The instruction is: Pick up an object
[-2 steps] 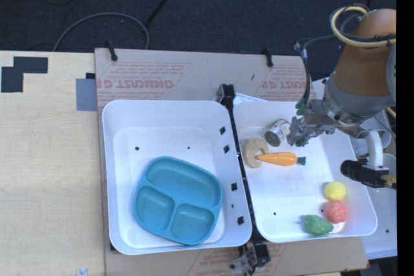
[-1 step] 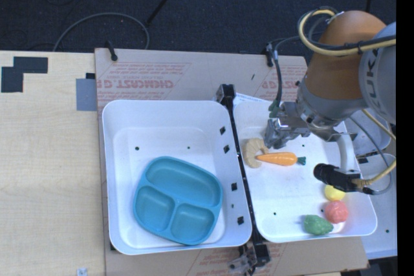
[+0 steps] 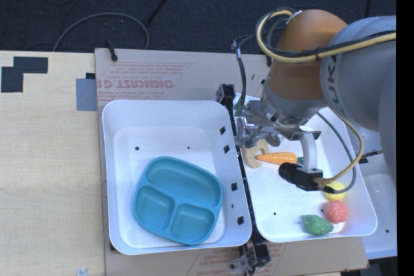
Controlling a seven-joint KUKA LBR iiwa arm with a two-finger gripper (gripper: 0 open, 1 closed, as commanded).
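My gripper hangs low over the far left part of the right bin, close to the wall between the bins. Just below it lies an orange carrot, and a beige piece lies at the carrot's left end. The arm's body hides the bin's far half. A yellow item, a pink-red ball and a green lump sit in the near right corner. I see nothing held in the gripper.
The left bin holds a blue divided plate in its near half. A cardboard sheet lies under both bins. The wooden bench top stretches to the left.
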